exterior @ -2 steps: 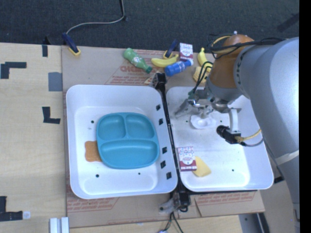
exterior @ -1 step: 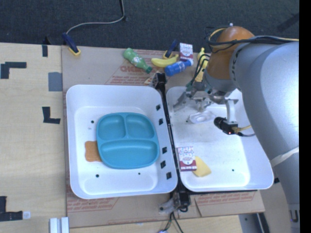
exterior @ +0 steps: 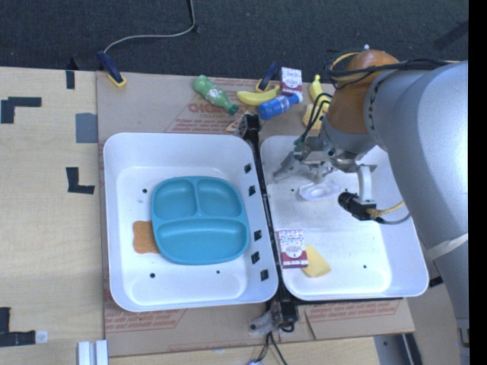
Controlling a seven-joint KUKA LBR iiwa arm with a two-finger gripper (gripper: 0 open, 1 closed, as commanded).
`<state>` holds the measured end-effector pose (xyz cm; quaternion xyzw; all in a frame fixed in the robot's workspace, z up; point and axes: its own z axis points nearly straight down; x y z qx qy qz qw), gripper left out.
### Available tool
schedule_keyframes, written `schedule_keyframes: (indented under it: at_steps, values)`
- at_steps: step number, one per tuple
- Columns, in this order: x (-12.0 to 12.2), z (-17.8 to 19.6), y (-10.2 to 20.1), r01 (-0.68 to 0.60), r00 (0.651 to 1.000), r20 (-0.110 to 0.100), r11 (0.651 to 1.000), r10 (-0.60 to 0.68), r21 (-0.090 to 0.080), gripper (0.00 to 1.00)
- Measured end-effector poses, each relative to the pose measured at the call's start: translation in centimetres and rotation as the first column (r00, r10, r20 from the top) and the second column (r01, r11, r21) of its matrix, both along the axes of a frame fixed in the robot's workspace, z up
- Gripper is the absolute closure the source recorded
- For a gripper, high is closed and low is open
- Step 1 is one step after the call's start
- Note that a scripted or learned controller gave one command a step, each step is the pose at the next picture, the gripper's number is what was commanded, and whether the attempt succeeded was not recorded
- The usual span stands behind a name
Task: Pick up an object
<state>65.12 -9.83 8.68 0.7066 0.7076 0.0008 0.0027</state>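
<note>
My gripper (exterior: 298, 176) hangs low over the far part of the right bin (exterior: 396, 268), its two metal fingers (exterior: 282, 167) spread apart, open, with nothing seen between them. A small pale, see-through object (exterior: 313, 192) lies on the bin floor just under the right fingertip; whether they touch I cannot tell. Near the bin's front lie a small red-and-white carton (exterior: 291, 248) and a yellow wedge (exterior: 315, 265). The left bin (exterior: 122, 166) holds a blue divided plate (exterior: 200, 219) with an orange-brown piece (exterior: 141, 236) sticking out from under its left edge.
Behind the bins on the cardboard lie a green bottle (exterior: 214, 94), a banana (exterior: 257, 96), a blue bottle (exterior: 275, 106), a small carton (exterior: 291, 77) and a yellow item (exterior: 316, 91). The big grey arm (exterior: 426, 150) covers the right bin's right side.
</note>
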Motion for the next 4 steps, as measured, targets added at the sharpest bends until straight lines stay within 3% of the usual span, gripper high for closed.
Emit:
schedule_keyframes:
  at_steps: [2,3,4]
  values:
    - [-1.7,0.1,-1.6,0.000,1.000,0.002,1.000,0.000,0.001,0.00]
    - [-4.6,0.1,-1.1,0.001,1.000,0.002,1.000,-0.001,0.000,0.00]
    - [0.1,-0.1,0.3,0.000,1.000,-0.002,1.000,0.000,0.002,0.00]
